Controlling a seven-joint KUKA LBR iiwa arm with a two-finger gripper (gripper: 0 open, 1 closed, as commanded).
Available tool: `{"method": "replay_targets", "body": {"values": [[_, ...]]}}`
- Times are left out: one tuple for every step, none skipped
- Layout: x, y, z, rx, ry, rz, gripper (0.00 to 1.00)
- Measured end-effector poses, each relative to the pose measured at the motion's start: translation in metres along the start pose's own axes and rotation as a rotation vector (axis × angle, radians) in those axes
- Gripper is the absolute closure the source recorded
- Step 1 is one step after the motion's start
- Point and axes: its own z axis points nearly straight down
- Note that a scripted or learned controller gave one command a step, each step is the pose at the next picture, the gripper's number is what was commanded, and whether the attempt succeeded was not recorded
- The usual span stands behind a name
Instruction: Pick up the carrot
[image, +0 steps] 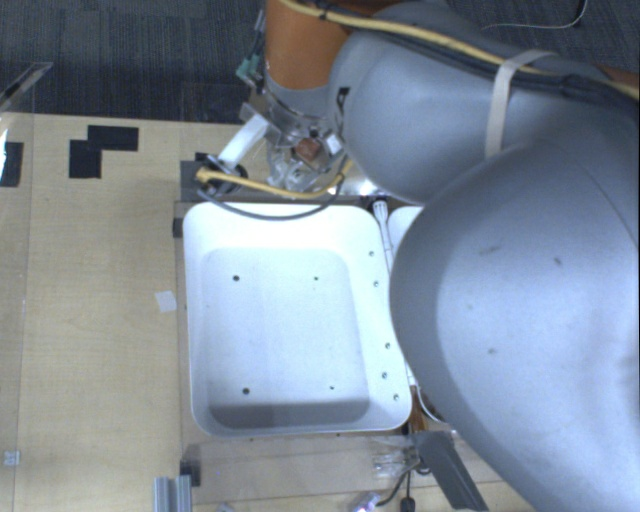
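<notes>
The carrot (308, 148), if the small orange-brown patch is indeed it, lies among the parts of the claw (298, 160) at upper centre of the frame, above the far rim of the left bin (200, 300). The patch is too small and blurred to identify with certainty. Whether the claw is clenched or released cannot be told. One yellow cable (260, 187) runs beneath the claw. Two bins are present; the right bin (400, 225) shows as a sliver, the rest hidden by the grey arm (520, 300). Four dark dots mark the left bin's floor. Two black marks (100, 148) sit on the counter (90, 350), upper left.
</notes>
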Motion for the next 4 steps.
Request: {"method": "replay_targets", "body": {"values": [[0.0,0.0,0.0,0.0,0.0,0.001,0.0],[-0.007,-0.007,0.049,0.0,0.002,0.423,0.0],[-0.053,0.04,0.084,-0.001,-0.003,0.187,0.0],[-0.067,0.054,0.034,-0.002,-0.001,-0.102,0.0]]}}
